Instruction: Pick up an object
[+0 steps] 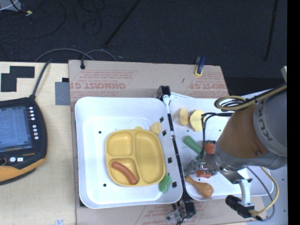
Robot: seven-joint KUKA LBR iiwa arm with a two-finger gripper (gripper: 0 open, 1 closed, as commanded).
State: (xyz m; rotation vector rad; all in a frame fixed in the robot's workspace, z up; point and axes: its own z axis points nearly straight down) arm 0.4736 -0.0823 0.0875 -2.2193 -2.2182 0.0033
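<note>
The arm reaches into the right bin (178, 108) from the right, its orange band and grey body covering much of that bin. My gripper (201, 165) is low in the bin, near a green piece (192, 143) and just above a tan drumstick-shaped toy (199, 187). A yellow round piece (196, 119) and a small pale slice (183, 116) lie at the bin's far end. In the left bin (89, 125) a yellow divided plate (135, 156) holds a red sausage (124, 171).
A small yellow piece (155, 127) and a green toy (164, 184) lie beside the plate in the left bin. A black divider (169, 139) runs between the bins. A teach pendant (18, 135) lies at the far left. Cables (229, 102) loop over the arm.
</note>
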